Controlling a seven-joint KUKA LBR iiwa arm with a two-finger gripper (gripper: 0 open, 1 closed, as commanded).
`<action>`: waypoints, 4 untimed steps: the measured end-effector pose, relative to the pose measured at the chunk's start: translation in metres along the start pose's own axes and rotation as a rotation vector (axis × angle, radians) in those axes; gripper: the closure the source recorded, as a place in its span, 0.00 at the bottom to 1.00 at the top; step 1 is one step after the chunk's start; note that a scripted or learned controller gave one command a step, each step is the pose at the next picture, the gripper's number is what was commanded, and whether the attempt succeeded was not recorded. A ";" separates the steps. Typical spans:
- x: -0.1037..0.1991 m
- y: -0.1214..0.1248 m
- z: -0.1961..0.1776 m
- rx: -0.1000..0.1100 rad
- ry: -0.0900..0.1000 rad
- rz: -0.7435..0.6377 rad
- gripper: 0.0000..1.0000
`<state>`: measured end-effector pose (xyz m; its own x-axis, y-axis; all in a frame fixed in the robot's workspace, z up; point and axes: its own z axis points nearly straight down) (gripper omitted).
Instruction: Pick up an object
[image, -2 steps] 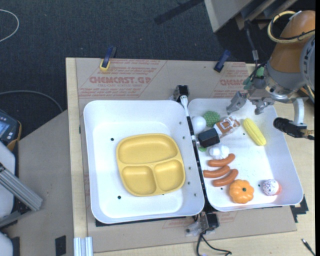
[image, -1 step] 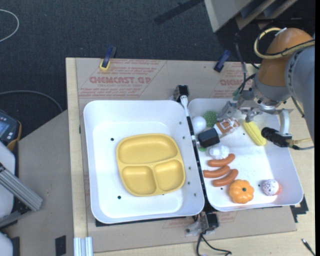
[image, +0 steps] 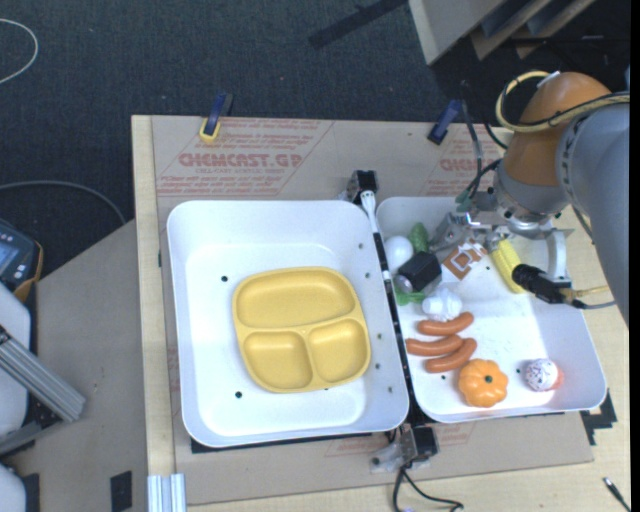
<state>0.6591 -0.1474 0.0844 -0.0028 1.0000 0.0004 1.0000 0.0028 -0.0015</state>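
Note:
My gripper (image: 466, 236) hangs low over the back of the right bin (image: 590, 350). Just below it lies a small orange-and-white item (image: 462, 263). Further left, a black block (image: 418, 270) rests by the bin's left wall, with a white egg-shaped thing (image: 399, 247) and green pieces (image: 418, 238) around it. A white lumpy item (image: 441, 303), two sausages (image: 446, 324) (image: 448, 351), an orange pumpkin (image: 482, 383) and a speckled white-pink ball (image: 540, 375) lie toward the front. I cannot see any object between the fingers.
The left bin (image: 200, 300) holds a yellow divided tray (image: 298, 328) in its middle. Clamps sit on the board's back edge (image: 212, 120). The arm's orange band (image: 560, 100) rises at the back right of the right bin.

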 end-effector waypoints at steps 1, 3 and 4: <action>0.000 0.001 -0.012 -0.003 -0.001 0.000 1.00; -0.004 0.001 -0.127 -0.009 -0.002 0.002 1.00; -0.005 0.002 -0.142 -0.007 -0.002 0.002 1.00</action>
<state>0.6616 -0.1520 0.2267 -0.0009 1.0000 -0.0017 1.0000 0.0009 0.0057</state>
